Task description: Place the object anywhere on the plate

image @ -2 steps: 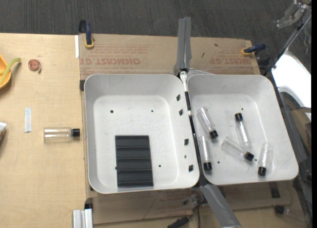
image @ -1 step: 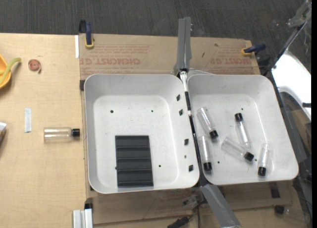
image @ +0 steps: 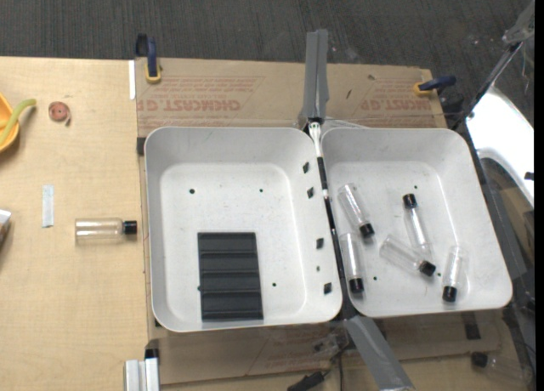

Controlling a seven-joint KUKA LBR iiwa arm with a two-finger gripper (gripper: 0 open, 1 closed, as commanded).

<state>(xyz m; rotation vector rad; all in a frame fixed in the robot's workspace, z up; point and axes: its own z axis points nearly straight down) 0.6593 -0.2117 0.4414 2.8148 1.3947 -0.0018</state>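
Note:
A dark ribbed rectangular plate lies flat in the front part of the left bin. The right bin holds several clear vials with black caps. One vial lies near the divider and another lies to its right. A third rests along the bin's left wall. Two others lie toward the front right corner, and none touches the plate.
A clear bottle with a black cap lies on the wooden bench left of the bins. A yellow object and a small red disc sit at the far left. Clamps hold the cardboard behind the bins.

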